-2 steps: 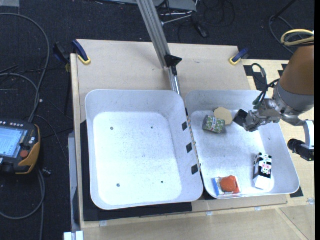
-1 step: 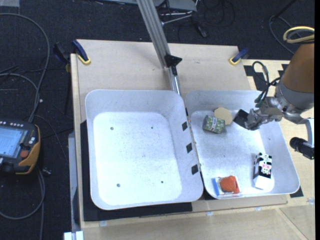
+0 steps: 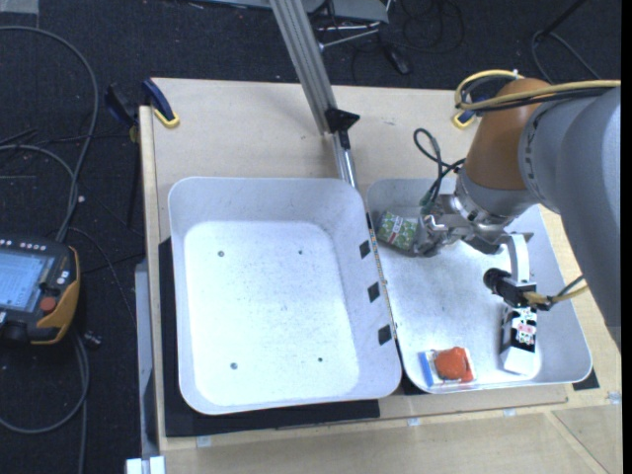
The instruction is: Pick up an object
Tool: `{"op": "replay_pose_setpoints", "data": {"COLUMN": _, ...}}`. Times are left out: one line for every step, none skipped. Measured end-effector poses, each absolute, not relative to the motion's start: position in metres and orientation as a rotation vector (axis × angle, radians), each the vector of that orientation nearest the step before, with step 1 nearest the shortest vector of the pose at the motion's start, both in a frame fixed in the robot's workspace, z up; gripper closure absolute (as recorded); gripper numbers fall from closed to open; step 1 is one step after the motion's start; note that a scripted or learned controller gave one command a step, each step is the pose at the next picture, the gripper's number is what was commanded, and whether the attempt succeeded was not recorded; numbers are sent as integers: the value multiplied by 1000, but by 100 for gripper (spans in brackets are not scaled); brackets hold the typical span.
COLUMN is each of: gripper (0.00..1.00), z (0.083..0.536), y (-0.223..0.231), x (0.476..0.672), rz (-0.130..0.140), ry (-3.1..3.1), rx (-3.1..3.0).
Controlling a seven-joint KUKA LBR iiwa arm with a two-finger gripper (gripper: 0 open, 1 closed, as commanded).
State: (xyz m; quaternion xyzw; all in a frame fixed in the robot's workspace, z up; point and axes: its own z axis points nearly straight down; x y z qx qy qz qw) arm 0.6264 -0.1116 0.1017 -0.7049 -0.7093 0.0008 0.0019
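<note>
1. Honestly nothing here can be read.
2. The green packet [image 3: 399, 230] has printing, but it's too small and blurry.
3. The handheld screen [image 3: 20, 282] on the left glows blue, with no legible words.

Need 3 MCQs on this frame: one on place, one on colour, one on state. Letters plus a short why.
1. Where is the gripper?
A. Over the left bin
B. At the far end of the right bin, by the green-patterned packet
C. Off the bench

2. What colour is the round object at the right bin's near edge?
A. Orange-red
B. Purple
C. Black

3. How does the left bin lie next to the right bin?
A. Stacked inside it
B. Far apart from it
C. Side by side, its right rim overlapping the right bin's edge

Answers: 1 B, the wrist ends right beside the packet in the right bin's far corner. 2 A, it is orange-red on a blue-edged piece. 3 C, the left bin's curved rim covers the right bin's left edge.
</note>
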Motion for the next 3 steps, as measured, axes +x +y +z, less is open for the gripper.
{"op": "replay_pose_setpoints", "data": {"gripper": 100, "z": 193, "y": -14, "x": 599, "rz": -12, "ry": -2234, "rx": -2214}}
{"op": "replay_pose_setpoints", "data": {"gripper": 100, "z": 188, "y": 33, "x": 547, "rz": 1, "ry": -2224, "rx": -2216}}
{"op": "replay_pose_setpoints", "data": {"gripper": 100, "z": 188, "y": 79, "x": 498, "rz": 2, "ry": -2224, "rx": -2216}}
